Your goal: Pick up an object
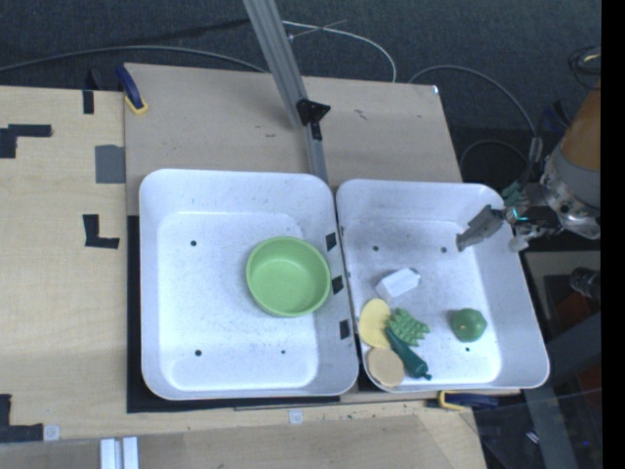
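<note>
White plastic bins are set side by side on the bench (244,125). In the left bin (176,262), a green bowl (288,276) is seen right of centre, near the shared wall. The arm (581,164) is seen at 3 o'clock, and its gripper (480,228) is poised over the right bin (508,291) at about 1 o'clock; nothing is seen between its fingers, and whether the jaws are open or closed cannot be told. Toward 6 o'clock in that bin, a white block (397,283) lies above a yellow piece (374,322), a leafy green toy (408,338) and a tan disc (385,365). A green ball (468,323) is found at 4 o'clock, apart.
</note>
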Available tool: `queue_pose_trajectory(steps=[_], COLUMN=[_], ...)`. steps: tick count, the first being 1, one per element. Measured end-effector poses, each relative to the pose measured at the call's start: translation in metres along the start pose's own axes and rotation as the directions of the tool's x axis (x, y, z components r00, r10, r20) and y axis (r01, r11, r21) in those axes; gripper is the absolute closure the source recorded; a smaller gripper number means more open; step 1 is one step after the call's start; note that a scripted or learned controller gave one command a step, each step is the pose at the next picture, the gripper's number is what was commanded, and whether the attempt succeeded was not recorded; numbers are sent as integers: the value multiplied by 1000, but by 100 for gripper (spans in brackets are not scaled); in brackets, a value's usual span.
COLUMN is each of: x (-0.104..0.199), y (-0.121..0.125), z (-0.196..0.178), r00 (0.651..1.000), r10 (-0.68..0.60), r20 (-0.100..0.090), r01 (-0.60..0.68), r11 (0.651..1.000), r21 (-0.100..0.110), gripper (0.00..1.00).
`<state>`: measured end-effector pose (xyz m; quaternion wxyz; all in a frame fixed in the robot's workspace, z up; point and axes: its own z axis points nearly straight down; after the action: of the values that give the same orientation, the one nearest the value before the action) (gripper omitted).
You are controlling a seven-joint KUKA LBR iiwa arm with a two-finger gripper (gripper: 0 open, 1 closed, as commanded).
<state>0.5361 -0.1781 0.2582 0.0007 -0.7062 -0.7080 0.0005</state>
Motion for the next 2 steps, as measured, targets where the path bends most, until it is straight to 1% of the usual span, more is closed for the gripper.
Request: queue_pose_trajectory(steps=[1, 2], x=[0, -1], y=[0, 0], z=[0, 43], r00=[1000, 1000], r10=[0, 2], r20=[0, 0], r01=[0, -2], r11=[1000, 1000], r21=[0, 4], gripper=[0, 0])
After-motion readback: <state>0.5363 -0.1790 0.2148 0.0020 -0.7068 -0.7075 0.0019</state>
